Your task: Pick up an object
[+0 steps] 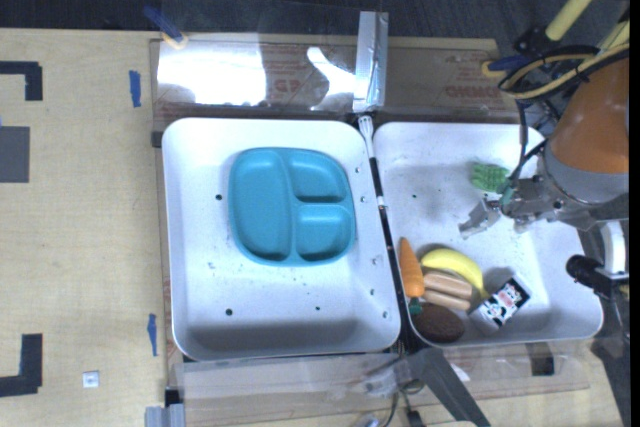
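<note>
Green object (489,177) just beside gripper (488,214).

Right bin: carrot (409,268), banana (452,264), brown disc (440,322), carton (501,303), green obj (489,177).

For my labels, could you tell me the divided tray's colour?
Teal blue; the tray shows in the camera view.

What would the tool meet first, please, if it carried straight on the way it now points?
The tool points left across the right bin. Its line looks free up to the wall shared with the left bin, though height is unclear.
</note>
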